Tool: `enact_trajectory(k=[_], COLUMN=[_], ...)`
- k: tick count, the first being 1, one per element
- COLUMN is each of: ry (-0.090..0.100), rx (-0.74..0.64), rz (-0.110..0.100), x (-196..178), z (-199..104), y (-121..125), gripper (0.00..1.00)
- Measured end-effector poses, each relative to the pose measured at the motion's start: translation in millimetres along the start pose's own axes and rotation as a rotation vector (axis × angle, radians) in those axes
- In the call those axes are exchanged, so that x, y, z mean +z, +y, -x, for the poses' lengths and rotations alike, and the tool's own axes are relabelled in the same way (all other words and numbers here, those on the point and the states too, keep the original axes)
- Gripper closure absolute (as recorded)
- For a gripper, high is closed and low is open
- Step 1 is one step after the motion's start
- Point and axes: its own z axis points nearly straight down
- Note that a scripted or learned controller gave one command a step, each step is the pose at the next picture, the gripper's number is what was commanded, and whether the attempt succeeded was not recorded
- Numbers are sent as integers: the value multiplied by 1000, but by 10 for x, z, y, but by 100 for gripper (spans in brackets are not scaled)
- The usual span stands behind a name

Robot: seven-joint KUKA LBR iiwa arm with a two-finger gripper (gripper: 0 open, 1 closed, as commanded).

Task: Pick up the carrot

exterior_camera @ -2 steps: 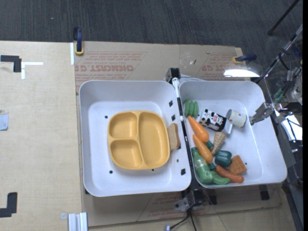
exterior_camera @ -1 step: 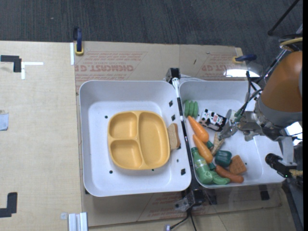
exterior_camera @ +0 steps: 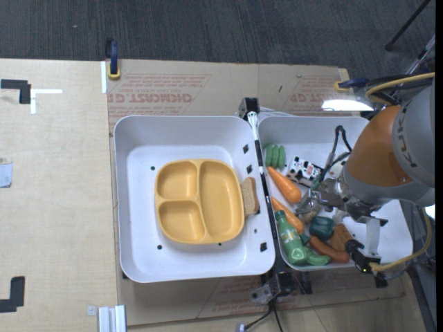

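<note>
The carrot (exterior_camera: 284, 184) lies in the right bin (exterior_camera: 387, 244), near that bin's left wall, slanting from upper left to lower right with its thick end toward the green pieces (exterior_camera: 275, 155) at the bin's upper left. A second, smaller carrot (exterior_camera: 288, 215) lies just below it, and a third orange piece (exterior_camera: 329, 249) rests near the bin's front edge. A green bottle-shaped toy (exterior_camera: 291, 239) sits against the left wall at the front corner, and a small black-and-white toy (exterior_camera: 301, 168) lies just right of the top carrot.

The gripper (exterior_camera: 313, 205) hangs low over the middle of the right bin, just right of the carrot; whether its jaws are open or closed cannot be told, and nothing is seen between them.

In the left bin (exterior_camera: 131, 206) sits a yellow divided plate (exterior_camera: 199, 200), with a slice of bread (exterior_camera: 250, 196) touching its right edge.
</note>
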Motion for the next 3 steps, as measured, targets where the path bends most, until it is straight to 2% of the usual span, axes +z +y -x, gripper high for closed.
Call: enact_trajectory(k=[1,2,3], ry=[0,-2,2], rx=[5,6,201], rz=[0,2,2], x=[-86,-91,-10], z=[3,14,-10], y=[12,16,-153], gripper=[100,0,0])
